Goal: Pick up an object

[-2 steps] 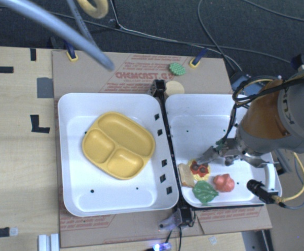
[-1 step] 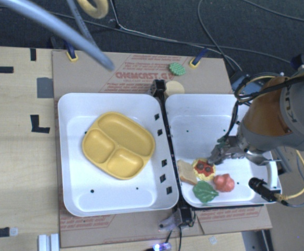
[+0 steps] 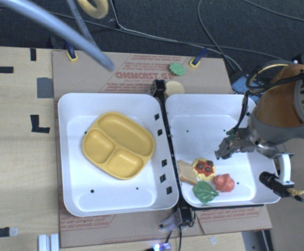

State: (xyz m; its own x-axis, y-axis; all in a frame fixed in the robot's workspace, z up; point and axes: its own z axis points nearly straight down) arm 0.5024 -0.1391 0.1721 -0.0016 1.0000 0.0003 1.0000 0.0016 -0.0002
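Observation:
In the right bin (image 3: 204, 106), near its front, lie several toy foods: a pizza slice (image 3: 198, 170) with red toppings, a red round piece (image 3: 224, 182) and a green leafy piece (image 3: 205, 192). My gripper (image 3: 226, 148) hangs over the right bin's right half, just up and right of the pizza slice, apart from all three. Its dark body points down and left. The grey arm with the orange band (image 3: 277, 101) comes in from the right.
The left bin (image 3: 68, 140) holds a yellow divided plate (image 3: 118, 144). A black divider (image 3: 163, 140) runs between the bins. A green dotted piece (image 3: 177, 69) lies on the cardboard behind the bins. Cables cross the dark floor at the back.

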